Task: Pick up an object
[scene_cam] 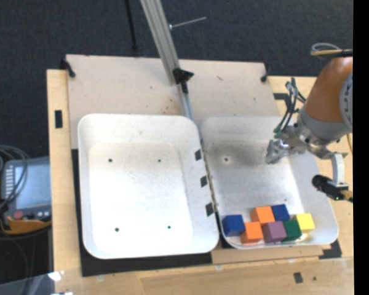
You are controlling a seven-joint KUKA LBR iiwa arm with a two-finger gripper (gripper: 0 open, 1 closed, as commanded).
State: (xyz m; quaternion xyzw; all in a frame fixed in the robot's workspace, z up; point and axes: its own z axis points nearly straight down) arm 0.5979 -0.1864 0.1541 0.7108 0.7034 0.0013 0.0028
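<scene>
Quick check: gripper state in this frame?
Gripper: cannot be told; it hangs over the right white bin, away from the coloured blocks.

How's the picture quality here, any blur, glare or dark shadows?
Camera view: soft, even light, no hard glare on the white bins; the gripper looks slightly blurred, a faint grey smudge or shadow beside it; the coloured blocks are small but distinguishable.

claw (274,152) over right bin (246,134), apparently holding nothing | coloured blocks (268,222) clustered at near edge
</scene>
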